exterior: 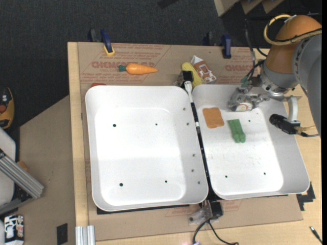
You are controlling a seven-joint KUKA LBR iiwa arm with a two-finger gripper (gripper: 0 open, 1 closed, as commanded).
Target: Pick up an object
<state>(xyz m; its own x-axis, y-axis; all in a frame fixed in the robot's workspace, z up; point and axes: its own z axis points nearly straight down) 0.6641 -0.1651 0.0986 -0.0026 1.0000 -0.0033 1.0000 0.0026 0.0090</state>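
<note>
In the right bin (265, 180) lie an orange-brown flat block (213, 117) and a green oblong piece (236, 130), both near its far left part. My gripper (243, 104) hangs over the far end of that bin, to the right of the orange-brown block and just beyond the green piece. I see nothing held in it.
The left bin (102, 157) sits beside the right one. On the cardboard behind the bins lie a toy carrot (138, 69), a yellow item (190, 70) and a small brown and white packet (204, 71). Blue clamps (107, 42) hold the board's far edge.
</note>
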